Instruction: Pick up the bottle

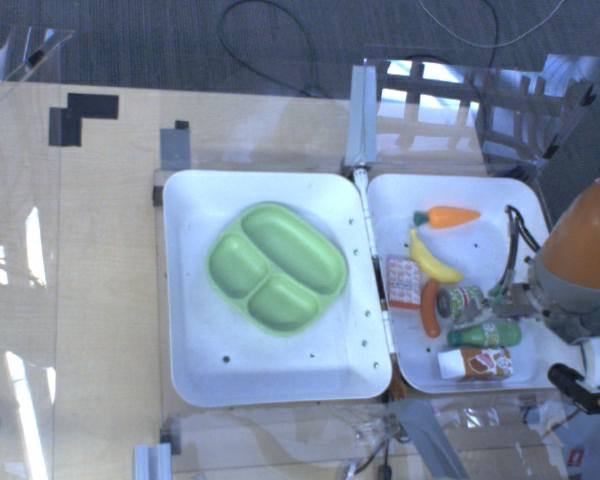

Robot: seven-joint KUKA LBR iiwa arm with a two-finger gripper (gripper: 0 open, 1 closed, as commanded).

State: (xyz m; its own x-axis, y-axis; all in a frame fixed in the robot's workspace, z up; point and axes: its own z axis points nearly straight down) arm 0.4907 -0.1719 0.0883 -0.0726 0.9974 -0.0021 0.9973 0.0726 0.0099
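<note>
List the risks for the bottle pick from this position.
1. The bottle lies on its side tight against the bin wall, leaving little finger room.
2. The can and green item crowd it, so the gripper, now above them, may grab or knock those instead.

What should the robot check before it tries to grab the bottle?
1. Bottle in sight: ok, it lies on its side near the right bin's front edge.
2. Bottle free of neighbours: not ok, a green-topped item lies right against it and a can is close by.
3. Pincer near the bottle: ok, it hovers just above that cluster.
4. Pincer open: cannot tell.
5. Pincer gripping anything: cannot tell.
6. Green plate out of the way: ok, it sits in the left bin.
</note>
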